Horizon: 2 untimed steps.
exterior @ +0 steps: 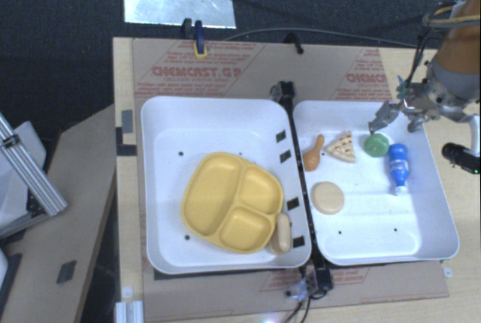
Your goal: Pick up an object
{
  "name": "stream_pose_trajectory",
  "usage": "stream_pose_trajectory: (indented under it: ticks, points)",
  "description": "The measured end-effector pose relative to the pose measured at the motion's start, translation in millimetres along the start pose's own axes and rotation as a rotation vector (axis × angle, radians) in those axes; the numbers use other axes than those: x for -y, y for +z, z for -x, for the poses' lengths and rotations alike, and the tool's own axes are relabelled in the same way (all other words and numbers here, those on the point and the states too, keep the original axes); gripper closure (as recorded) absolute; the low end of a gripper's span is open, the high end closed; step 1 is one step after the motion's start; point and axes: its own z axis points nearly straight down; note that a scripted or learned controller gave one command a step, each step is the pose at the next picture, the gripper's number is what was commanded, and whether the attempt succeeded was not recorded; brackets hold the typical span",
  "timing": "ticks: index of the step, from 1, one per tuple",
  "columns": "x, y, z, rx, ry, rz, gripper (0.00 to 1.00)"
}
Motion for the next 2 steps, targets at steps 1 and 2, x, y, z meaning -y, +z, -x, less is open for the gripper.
stream_pose_trajectory:
  ticks: [1, 2]
  points:
    - [-3, -8, 0, 0.002, -0.003, 0.012, 0.0]
    - [-11, 40, -7, 0.002, -0.005, 0.011, 0.0]
